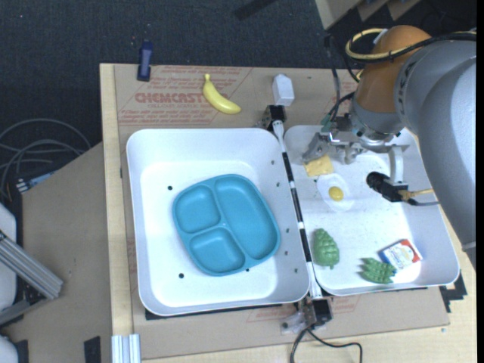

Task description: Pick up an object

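My gripper [333, 152] hangs low over the far left corner of the right bin [428, 237], its fingers apart with nothing between them. A yellow cheese wedge [319, 166] lies just under its left finger. A toy fried egg [335, 193] sits a little nearer the front. Along the bin's front lie a green bumpy fruit [326, 248], a green leafy piece [376, 271] and a small white, red and blue carton [399, 254].
The left bin [151, 161] holds a blue divided plate [224, 224]. Behind the bins, on the cardboard, lie a yellow banana [219, 97], a small blue object [144, 60] and a white block [283, 89]. The arm's grey body covers the right bin's far right.
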Controlling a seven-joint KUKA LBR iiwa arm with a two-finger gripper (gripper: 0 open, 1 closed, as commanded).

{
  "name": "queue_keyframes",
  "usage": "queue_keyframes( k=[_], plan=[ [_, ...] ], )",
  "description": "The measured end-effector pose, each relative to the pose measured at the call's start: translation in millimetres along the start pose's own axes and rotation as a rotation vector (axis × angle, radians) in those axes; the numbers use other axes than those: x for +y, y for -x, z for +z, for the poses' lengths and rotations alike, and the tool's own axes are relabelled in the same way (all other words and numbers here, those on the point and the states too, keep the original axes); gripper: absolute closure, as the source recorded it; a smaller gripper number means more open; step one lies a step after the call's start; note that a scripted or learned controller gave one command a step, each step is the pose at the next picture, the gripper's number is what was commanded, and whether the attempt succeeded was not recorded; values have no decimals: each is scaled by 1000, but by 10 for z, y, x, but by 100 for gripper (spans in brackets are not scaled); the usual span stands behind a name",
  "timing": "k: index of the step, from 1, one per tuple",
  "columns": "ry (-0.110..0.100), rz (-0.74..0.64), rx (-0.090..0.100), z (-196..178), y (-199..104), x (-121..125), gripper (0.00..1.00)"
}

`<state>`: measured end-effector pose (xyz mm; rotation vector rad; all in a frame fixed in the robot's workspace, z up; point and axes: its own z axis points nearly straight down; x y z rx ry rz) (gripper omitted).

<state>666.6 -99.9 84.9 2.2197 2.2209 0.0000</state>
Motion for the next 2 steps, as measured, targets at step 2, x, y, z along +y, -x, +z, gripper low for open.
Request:
queue_keyframes(
  k=[2],
  plan=[
    [-2, -1, 1, -1, -87, 0, 0]
  ],
)
